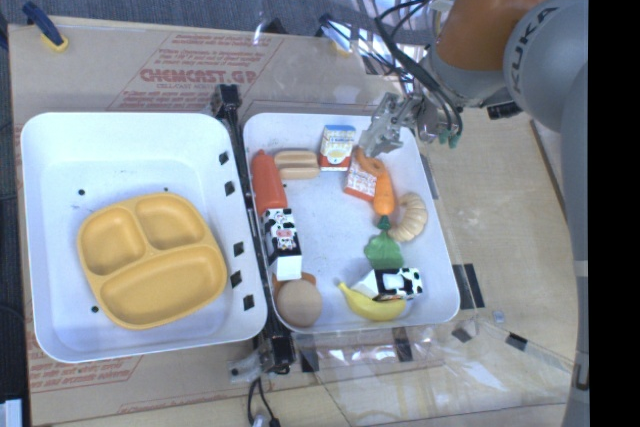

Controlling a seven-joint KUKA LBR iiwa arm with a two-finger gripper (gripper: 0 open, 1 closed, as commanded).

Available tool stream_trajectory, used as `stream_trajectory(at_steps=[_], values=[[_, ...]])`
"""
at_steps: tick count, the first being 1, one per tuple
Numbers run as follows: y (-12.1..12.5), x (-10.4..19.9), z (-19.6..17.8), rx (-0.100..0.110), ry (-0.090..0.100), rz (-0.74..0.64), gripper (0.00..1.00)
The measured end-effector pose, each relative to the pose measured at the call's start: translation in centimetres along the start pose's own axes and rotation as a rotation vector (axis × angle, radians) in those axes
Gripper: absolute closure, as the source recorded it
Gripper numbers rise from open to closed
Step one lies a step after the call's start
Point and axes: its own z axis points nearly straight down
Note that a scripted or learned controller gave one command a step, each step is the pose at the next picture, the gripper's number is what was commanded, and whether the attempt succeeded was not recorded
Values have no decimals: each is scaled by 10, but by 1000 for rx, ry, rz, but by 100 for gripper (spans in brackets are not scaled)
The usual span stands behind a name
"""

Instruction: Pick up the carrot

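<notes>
Over the right bin's far edge: approach to the carrot.
The metal end effector [385, 130] hovers just beside the orange plastic carrot [383, 194]; finger spread cannot be told; next, descend and close.

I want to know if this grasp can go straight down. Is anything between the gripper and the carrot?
Nothing visible lies between them. The gripper hangs just above the upper end of the carrot. An orange packet touches the carrot's left side and a croissant sits close on its right, crowding the grasp.
</notes>
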Motion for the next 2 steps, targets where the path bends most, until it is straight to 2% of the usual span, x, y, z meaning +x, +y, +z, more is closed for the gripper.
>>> stream_trajectory(at_steps=[1, 2], values=[[0, 1, 4, -1, 6, 0, 0], [0, 8, 94, 0, 14, 229, 0]])
